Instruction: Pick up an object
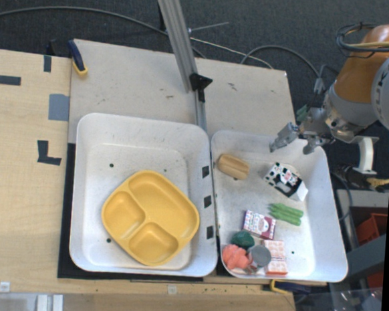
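At upper right of frame, my end effector hangs spread and empty over the right bin | nearest targets: tan block, black-and-white box | risk: lower-right clutter crowds fingers, block rolls away.

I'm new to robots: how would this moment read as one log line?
stage: reaching | hand: open, holding nothing, over right bin's far edge | nearest: black-and-white box, tan block | left bin: yellow tray
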`<control>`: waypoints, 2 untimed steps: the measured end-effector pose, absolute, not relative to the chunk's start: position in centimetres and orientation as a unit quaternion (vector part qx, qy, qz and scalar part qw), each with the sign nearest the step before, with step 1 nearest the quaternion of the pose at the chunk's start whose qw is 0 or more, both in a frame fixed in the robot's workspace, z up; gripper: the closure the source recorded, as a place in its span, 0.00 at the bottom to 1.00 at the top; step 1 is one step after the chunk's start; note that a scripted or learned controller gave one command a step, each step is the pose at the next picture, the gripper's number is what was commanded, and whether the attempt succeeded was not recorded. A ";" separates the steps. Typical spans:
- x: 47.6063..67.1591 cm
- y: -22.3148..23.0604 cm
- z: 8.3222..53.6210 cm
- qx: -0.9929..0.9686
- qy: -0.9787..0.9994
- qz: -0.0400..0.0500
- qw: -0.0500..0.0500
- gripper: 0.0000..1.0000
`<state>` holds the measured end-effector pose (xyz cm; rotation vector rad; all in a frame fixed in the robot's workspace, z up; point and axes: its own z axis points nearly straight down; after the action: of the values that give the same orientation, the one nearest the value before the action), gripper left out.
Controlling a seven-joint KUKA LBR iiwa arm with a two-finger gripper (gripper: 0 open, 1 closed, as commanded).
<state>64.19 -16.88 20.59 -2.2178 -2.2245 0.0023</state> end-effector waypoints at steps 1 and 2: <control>64.2 -16.9 20.6 -0.706 -0.708 0.001 0.000 0.00; 64.0 -17.2 16.1 -0.707 -0.708 0.002 0.002 0.00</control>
<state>63.95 -17.22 16.13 -2.2173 -2.2210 0.0078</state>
